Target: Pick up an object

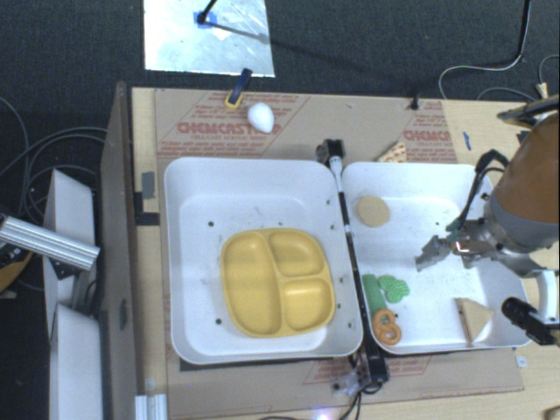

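Smooth white bins (262, 178) hold a yellow divided plate (278, 282); pincer (435, 254) state unclear.

The arm (525, 204) was grey, with a broad orange band (535, 169) above the wrist. A black cable (479, 182) looped beside it. The hand (435, 254) was dark grey metal, a small red light (462, 248) glowing behind it.

Two white bins (262, 178), one yellow divided tray (277, 281), four food toys (374, 211), one white egg (260, 116)
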Motion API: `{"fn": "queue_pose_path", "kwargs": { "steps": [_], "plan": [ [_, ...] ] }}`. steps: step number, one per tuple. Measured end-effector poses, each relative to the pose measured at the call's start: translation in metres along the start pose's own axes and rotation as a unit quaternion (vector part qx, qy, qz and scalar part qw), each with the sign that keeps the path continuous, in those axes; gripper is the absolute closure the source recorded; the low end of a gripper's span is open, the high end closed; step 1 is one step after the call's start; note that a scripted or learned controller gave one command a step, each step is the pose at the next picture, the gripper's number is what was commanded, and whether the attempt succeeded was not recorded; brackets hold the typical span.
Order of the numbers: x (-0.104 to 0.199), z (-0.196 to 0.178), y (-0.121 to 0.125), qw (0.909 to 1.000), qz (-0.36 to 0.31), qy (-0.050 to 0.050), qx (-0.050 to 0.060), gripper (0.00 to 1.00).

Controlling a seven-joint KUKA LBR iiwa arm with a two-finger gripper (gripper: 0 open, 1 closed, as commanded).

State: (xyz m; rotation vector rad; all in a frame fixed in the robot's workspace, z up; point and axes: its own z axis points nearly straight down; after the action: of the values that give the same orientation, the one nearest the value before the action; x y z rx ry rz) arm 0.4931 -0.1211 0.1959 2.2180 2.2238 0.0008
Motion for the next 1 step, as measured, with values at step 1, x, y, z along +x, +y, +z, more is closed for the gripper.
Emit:
{"fn": "queue_pose_path", "kwargs": {
  "steps": [1],
  "plan": [
    [0.0387, 0.1145, 0.0264, 1.0, -0.001, 0.0, -0.003, 0.0]
  ]
}}
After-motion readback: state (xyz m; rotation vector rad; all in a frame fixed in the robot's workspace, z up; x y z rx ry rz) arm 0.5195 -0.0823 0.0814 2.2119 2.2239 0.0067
